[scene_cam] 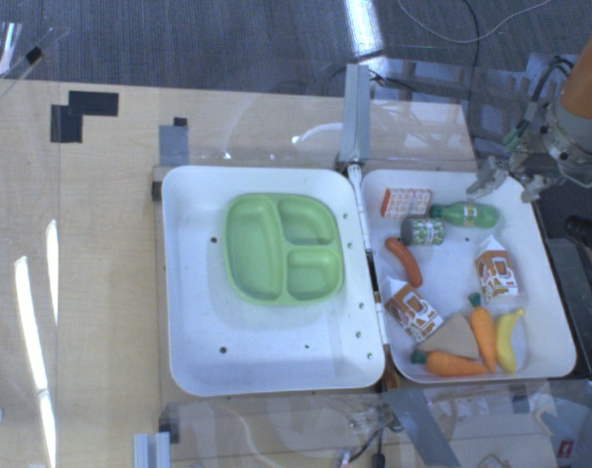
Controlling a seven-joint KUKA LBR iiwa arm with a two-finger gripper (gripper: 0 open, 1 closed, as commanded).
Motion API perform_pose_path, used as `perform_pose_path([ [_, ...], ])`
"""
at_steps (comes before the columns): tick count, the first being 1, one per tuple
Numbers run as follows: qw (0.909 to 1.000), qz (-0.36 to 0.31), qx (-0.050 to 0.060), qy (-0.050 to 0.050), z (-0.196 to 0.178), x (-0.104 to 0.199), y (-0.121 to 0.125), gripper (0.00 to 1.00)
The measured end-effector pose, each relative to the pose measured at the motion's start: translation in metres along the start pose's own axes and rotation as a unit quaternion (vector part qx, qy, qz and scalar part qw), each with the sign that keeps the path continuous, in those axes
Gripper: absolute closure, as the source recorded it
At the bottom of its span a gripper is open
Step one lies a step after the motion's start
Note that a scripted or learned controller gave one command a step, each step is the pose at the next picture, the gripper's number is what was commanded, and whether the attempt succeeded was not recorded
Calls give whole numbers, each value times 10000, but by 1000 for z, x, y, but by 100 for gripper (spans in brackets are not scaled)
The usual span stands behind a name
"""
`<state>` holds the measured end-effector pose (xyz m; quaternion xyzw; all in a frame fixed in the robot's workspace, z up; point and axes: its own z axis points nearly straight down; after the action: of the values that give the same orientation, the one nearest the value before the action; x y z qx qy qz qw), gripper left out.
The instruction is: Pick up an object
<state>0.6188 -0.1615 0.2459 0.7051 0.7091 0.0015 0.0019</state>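
Spanning pale bench (pixel 81 291) — 2 bins (pixel 198 359)

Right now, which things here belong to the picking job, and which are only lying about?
For the job:
gripper
green bottle
small can
sausage
two carrots
banana
carton
right bin

Lying about:
green divided tray
left bin
black tape marks
cable

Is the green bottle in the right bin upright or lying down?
Lying down: the green bottle rests on its side along the right bin floor, beside the can.
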Motion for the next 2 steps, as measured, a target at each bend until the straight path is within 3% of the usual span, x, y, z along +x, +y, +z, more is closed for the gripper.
perform_pose_path([
  [1, 9997, -262, 7, 1, 99, 31, 8, 0],
  [2, 9986, -501, -163, -14, 126, 29, 14, 0],
])
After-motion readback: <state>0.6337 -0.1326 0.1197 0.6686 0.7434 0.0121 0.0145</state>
